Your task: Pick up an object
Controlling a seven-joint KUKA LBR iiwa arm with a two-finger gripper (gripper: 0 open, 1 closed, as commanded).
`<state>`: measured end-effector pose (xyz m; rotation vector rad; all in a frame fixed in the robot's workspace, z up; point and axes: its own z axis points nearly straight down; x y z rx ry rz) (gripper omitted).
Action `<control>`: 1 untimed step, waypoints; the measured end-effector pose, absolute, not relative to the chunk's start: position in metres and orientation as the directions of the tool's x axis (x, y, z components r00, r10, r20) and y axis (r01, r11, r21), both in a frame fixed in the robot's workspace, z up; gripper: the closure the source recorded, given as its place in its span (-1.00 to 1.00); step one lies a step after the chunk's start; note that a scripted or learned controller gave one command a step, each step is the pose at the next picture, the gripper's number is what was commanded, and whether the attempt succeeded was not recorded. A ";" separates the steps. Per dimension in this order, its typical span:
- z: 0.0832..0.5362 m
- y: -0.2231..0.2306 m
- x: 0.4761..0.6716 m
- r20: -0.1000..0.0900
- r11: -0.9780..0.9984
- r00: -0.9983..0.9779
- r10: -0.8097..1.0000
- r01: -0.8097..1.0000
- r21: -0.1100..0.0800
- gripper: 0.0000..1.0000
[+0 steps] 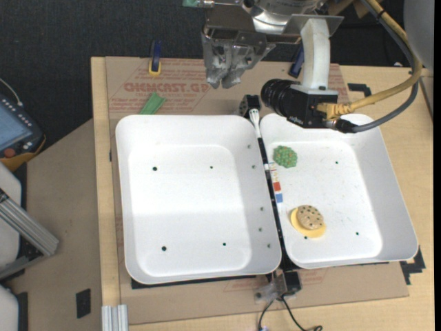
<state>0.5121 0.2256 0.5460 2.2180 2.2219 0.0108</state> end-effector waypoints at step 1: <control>0.546 0.226 0.512 0.003 0.002 -0.002 1.000 1.000 0.005 -1.00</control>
